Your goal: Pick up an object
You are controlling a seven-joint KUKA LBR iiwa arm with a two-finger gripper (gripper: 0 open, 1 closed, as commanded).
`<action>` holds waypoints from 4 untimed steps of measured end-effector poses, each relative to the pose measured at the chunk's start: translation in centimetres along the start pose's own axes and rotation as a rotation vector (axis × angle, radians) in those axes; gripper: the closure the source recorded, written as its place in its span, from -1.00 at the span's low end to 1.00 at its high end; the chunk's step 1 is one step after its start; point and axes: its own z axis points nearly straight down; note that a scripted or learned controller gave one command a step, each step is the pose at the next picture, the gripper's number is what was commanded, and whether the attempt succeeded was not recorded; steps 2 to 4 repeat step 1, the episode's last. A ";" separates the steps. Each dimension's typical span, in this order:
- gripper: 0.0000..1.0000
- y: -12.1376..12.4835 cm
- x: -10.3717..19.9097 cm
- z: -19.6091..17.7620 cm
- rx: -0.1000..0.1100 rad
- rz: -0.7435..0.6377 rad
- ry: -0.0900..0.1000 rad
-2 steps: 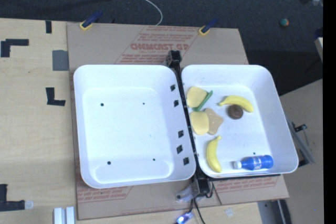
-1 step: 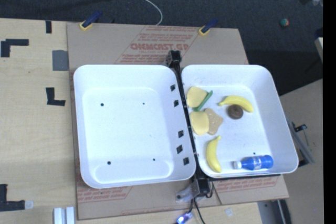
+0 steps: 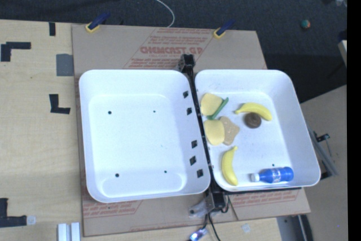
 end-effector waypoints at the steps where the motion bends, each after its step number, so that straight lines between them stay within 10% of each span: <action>1: 1.00 -1.0 0.3 0.0 0.000 0.002 0.001; 4: 1.00 -1.0 0.3 0.0 0.000 0.002 0.001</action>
